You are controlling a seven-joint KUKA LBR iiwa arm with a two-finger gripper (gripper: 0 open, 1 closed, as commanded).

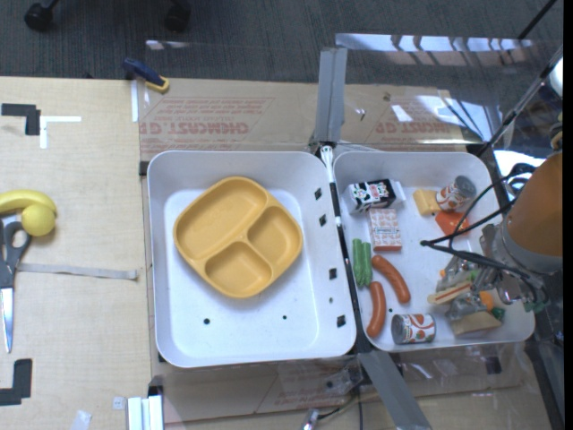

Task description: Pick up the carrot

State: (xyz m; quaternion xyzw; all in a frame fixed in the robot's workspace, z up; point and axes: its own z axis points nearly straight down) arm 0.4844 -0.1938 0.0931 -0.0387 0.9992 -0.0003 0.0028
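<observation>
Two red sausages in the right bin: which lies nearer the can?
The lower sausage, upright beside the can; the other sausage lies diagonally above it.

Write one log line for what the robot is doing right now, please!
task: pick up carrot | gripper: low in right bin, near corner | carrot: beside gripper, grasp unclear | left bin: yellow plate

Bright even overhead light; glare streaks on clear panel [430, 45] top right; focus slightly soft throughout.

You see the grey arm with its orange band [546, 209] reaching in from the right, its two-finger gripper [466, 294] lowered.
</observation>
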